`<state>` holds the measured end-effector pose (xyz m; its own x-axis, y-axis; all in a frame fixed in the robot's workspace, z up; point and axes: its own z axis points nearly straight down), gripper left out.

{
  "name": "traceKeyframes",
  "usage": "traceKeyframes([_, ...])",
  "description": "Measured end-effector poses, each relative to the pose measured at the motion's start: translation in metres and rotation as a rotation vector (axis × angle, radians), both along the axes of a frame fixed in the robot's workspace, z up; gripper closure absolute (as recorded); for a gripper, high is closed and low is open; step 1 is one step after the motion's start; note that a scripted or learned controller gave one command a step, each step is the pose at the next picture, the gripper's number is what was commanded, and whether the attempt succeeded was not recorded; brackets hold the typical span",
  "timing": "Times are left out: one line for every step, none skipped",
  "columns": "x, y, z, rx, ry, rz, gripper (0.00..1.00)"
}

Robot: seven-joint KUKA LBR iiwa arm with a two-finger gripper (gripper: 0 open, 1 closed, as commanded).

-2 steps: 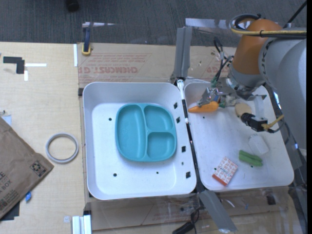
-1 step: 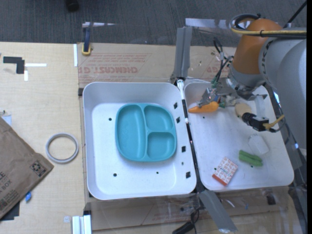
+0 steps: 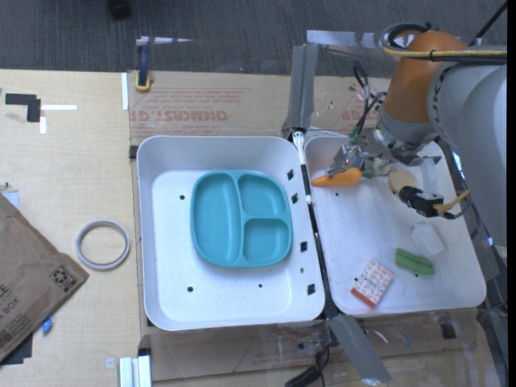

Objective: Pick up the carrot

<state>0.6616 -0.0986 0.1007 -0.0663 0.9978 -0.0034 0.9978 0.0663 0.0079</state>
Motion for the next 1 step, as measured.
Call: traceKeyframes([-0.0002,0.0001,0.0,-0.002,0.001,0.014,0.0])
